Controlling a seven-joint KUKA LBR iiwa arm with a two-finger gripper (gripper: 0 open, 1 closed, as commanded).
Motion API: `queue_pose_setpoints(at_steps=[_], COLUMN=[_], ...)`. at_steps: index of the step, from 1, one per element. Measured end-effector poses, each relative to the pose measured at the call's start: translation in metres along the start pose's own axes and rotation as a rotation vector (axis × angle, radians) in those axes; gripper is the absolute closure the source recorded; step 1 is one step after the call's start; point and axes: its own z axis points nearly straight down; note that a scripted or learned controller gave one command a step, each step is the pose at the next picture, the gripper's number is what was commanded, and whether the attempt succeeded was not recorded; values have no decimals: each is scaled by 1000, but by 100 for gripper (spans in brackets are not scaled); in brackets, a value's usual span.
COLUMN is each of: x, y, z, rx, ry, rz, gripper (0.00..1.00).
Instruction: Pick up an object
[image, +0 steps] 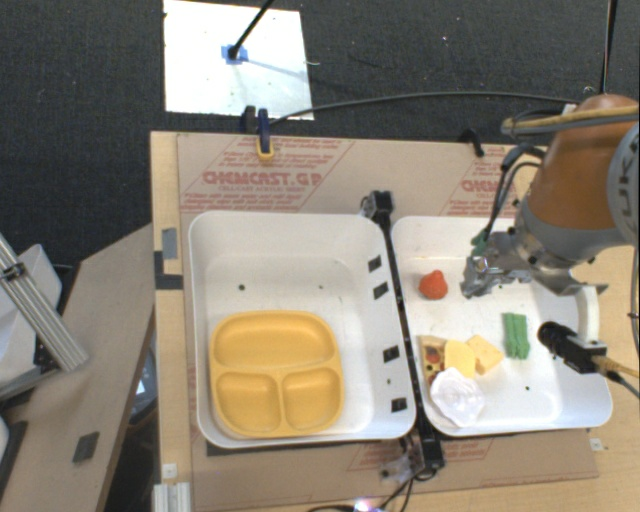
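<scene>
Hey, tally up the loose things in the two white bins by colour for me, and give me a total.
Yellow: 3, the yellow plastic divided tray in the left bin, plus two pale yellow cheese-like wedges in the right bin
Red: 1, the small round red-orange piece
Green: 1, the green ridged strip
White: 1, the crumpled white lump
Total: 6

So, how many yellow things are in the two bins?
3. A yellow divided tray lies in the left bin. Two small yellow blocks lie side by side near the front of the right bin. More could be hidden under the arm.
</scene>
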Motion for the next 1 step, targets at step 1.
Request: queue_pose_setpoints(at_steps=[1], x=[53], y=[-6], z=[-8], rx=[0], ry=[1], rz=[-1], gripper=[100])
